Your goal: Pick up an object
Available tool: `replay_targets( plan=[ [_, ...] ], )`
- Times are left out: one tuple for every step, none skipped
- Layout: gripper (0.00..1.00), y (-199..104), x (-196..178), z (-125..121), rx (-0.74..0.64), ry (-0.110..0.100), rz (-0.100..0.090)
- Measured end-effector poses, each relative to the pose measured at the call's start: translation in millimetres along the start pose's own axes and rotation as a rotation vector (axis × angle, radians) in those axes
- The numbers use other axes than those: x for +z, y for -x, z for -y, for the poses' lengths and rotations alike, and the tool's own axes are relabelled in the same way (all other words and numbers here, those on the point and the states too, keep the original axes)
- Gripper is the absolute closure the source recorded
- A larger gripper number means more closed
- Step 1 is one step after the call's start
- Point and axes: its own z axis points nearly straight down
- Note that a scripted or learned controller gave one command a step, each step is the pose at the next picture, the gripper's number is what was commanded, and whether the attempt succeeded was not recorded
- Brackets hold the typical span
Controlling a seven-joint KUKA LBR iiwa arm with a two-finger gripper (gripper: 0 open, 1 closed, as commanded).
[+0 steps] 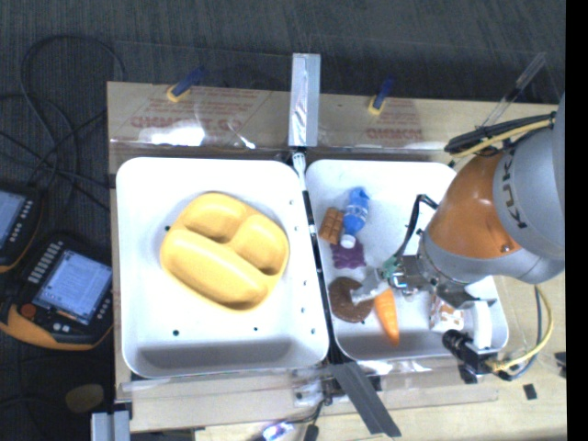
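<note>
Grey arm (pixel 514 219) over right white bin (pixel 418 177), bench (pixel 220 118) on dark carpet (pixel 184 16); hand state unclear.

Robotics lab: grey-and-orange arm (pixel 501 219) over two white bins (pixel 220 177), taped cardboard bench (pixel 230 108), teach pendant (pixel 60 288) and cables (pixel 46 90) on dark carpet left of it.

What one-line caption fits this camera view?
KUKA arm reaches into right bin near carrot; yellow object fills left bin.
</note>
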Motion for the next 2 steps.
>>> replay_targets(
  plan=[
    [1.00,-1.2,-7.8,0.0,-0.002,-0.003,-0.003],
    [1.00,-58.9,-113.5,-33.1,0.172,-0.001,0.004]
  ],
)
